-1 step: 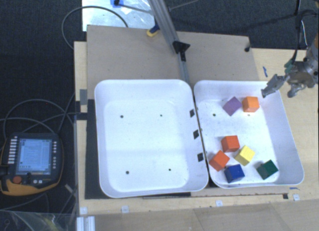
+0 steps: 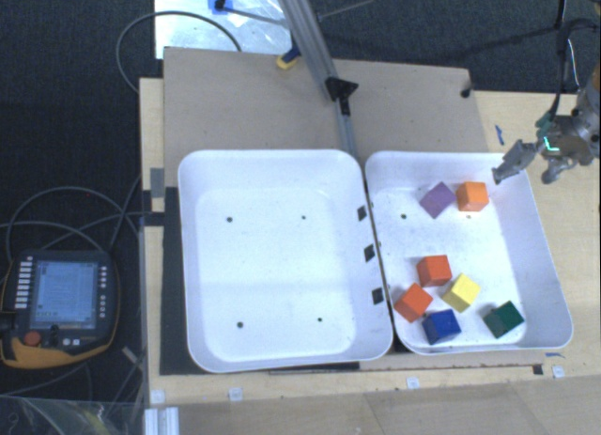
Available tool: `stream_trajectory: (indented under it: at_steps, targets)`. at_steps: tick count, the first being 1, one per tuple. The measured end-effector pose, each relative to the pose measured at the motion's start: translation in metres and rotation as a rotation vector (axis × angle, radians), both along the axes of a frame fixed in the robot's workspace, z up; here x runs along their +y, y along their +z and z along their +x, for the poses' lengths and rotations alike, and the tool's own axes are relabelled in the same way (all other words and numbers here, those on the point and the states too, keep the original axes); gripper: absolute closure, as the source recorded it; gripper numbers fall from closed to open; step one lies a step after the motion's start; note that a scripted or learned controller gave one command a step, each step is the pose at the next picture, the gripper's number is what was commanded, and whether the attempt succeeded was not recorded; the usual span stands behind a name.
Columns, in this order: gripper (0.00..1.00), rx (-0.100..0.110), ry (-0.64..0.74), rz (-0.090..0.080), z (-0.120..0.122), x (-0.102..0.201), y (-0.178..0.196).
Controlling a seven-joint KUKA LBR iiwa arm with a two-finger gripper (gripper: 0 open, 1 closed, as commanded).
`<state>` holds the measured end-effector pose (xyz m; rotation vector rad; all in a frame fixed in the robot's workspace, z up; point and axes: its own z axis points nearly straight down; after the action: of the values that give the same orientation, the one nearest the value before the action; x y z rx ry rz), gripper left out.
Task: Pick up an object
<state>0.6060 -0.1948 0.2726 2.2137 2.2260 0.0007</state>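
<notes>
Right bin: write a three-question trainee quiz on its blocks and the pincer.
1. True or false: the purple block touches the green block.
2. How many blocks lie in the right bin?
3. Which block lies nearest the pincer? A) blue block B) orange block beside the purple one C) yellow block

Key: 1 false, they lie at opposite ends of the bin. 2 seven. 3 B.
</notes>
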Motion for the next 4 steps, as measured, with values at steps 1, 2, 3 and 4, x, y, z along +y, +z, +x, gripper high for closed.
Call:
stream_trajectory:
  at_steps: [1, 2, 3, 4]
  targets:
    - [0.00, 0.005, -0.003, 0.002, -0.004, 0.002, -0.061]
    - [0.00, 0.004, -0.002, 0.002, 0.000, 0.006, -0.122]
    - [0.00, 0.005, -0.003, 0.002, 0.002, 0.004, -0.184]
    - [1.00, -0.003, -0.001, 0.000, 0.004, 0.003, -0.168]
